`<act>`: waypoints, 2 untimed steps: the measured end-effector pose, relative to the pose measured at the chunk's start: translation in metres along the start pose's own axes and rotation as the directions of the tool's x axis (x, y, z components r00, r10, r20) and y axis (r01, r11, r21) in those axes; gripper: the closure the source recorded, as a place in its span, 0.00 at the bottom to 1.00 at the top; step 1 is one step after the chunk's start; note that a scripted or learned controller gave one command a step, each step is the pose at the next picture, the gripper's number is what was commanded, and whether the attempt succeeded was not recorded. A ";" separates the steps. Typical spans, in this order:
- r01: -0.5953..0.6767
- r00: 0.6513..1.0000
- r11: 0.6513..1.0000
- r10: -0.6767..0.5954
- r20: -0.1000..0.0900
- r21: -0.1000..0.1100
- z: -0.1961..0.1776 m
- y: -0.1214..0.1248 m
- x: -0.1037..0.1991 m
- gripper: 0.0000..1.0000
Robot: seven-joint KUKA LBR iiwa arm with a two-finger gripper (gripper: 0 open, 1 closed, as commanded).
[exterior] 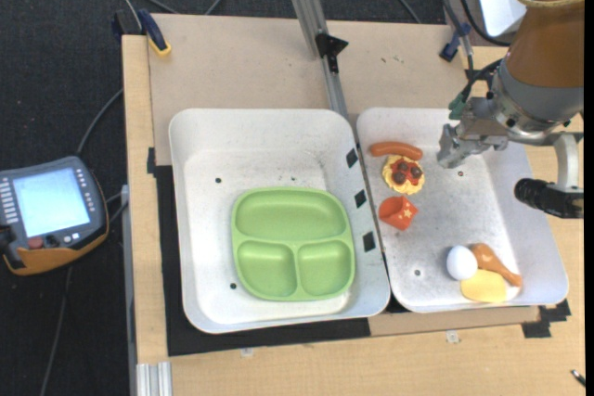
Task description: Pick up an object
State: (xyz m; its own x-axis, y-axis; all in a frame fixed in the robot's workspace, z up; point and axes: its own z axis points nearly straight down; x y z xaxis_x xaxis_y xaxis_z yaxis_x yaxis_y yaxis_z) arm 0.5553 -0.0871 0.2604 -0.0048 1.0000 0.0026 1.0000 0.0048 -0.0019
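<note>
In the right bin (pixel 520 227) lie several toy foods. An orange hot dog (pixel 395 150) rests at the far left, with a yellow tart topped in dark red (pixel 405 174) just below it. A red pepper piece (pixel 398 212) lies nearer the bin's left wall. At the front sit a white egg (pixel 460 262), a brown drumstick (pixel 495 263) and a yellow piece (pixel 485 289). My gripper (pixel 452 153) hangs over the bin's far part, just right of the tart, with nothing seen between its fingers.
The left bin (pixel 200 199) holds a green divided plate (pixel 293 241). A metal pole (pixel 311 5) rises at a slant behind the bins. A teach pendant (pixel 46 213) lies off the bench at the left.
</note>
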 end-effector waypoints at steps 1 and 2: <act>0.002 1.000 1.000 -0.002 -0.001 0.000 -0.003 -0.009 0.056 1.00; 0.002 1.000 1.000 -0.002 -0.001 0.003 0.014 -0.016 0.116 1.00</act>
State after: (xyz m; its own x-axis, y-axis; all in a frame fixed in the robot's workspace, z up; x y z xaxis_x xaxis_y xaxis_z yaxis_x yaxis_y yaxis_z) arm 0.5384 0.0290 0.2465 -0.0070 1.0000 0.0039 1.0000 0.0070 -0.0050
